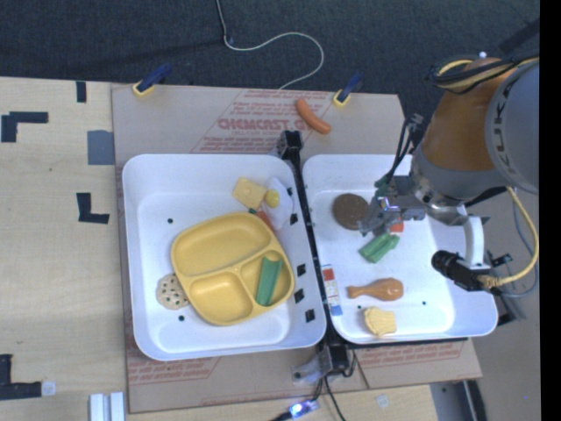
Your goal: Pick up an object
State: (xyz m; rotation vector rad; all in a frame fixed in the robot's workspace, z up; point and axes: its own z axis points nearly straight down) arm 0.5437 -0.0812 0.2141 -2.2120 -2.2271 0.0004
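I am reaching the gripper (383, 220) down into the right bin (438, 323), just above the green block (379, 248). I am not able to tell if it is apart or together. Next, I think I need to go lower and squeeze the block.

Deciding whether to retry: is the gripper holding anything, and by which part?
Cannot be told: the gripper sits directly above the green piece, hiding any hold.
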